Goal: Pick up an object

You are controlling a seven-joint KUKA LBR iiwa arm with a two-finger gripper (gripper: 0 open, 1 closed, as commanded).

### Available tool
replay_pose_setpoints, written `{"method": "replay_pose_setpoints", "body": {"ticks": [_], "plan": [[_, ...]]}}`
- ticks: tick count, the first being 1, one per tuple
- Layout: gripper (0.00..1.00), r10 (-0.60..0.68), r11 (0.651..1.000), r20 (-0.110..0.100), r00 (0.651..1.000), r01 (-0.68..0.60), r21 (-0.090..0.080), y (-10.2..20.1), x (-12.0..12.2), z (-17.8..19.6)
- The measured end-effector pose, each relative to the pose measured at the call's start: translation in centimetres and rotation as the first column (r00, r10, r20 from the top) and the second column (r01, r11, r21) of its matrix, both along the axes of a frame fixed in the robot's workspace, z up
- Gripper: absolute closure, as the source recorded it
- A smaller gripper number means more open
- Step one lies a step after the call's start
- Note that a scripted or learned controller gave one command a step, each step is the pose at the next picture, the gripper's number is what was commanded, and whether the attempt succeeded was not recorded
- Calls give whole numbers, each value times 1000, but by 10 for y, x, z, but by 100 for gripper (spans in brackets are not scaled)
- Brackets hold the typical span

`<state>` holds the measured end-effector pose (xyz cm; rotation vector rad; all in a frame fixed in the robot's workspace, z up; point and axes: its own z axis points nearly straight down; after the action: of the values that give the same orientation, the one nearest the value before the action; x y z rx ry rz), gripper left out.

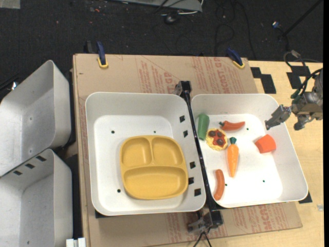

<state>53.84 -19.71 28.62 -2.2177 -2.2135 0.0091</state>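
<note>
Gripper (281, 116) w/ jaws spread, empty, at right bin (288, 179) rim: drop straight onto orange block (265, 144), nearest & apart from carrot (233, 158).

In the right bin (288, 184) you have a green pepper (203, 125) upright by the divider, a small pizza (217, 139) beside it, a red chilli (234, 124), a carrot (233, 157) pointing down, a sausage (219, 183) and an orange block (265, 144).

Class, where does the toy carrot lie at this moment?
The toy carrot lies in the right bin, near its middle, below the small pizza, left of the orange block and above-right of the sausage.
</note>
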Motion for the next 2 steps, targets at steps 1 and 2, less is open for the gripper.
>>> {"method": "replay_pose_setpoints", "body": {"ticks": [1, 2], "plan": [[0, 3, 1000, 10, 1000, -3, -2, 1, 2, 5], [0, 1, 1000, 5, 1000, -1, -1, -2, 7, -57]]}}
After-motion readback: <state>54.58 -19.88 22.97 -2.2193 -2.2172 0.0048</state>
